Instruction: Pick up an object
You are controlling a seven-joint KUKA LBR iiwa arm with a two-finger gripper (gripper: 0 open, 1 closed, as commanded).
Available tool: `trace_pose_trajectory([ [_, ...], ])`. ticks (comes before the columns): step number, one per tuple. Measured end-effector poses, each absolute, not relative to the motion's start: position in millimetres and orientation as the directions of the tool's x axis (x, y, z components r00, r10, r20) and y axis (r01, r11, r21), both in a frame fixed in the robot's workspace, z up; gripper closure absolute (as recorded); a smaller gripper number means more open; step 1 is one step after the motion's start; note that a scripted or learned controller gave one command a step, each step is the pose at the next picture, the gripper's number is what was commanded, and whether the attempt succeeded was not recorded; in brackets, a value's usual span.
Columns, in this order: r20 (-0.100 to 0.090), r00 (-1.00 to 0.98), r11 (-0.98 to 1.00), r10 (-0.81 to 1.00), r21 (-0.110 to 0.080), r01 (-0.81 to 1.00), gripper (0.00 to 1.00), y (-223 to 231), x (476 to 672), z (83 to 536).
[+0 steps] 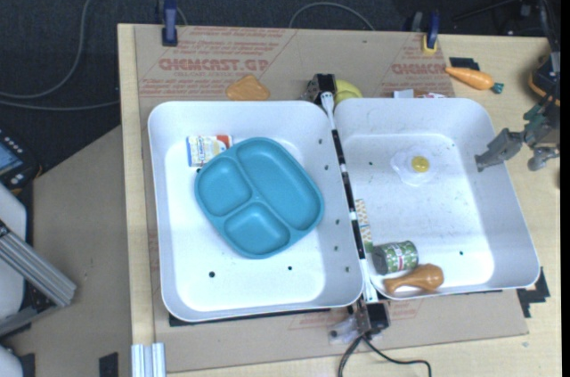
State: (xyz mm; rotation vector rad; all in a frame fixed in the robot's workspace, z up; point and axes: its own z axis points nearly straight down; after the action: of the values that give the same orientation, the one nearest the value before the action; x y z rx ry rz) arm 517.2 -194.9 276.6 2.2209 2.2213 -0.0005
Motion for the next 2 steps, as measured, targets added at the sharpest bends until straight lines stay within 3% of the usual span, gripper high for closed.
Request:
trace_pose_trajectory([
  [1,0.001,-0.001,0.001,1.000,-0.002,1.000,0.00,-208,555.3,101],
  [2,0.001,-0.011,0.011,1.000,0.006,1.000,0.00,-104,611.9,136],
])
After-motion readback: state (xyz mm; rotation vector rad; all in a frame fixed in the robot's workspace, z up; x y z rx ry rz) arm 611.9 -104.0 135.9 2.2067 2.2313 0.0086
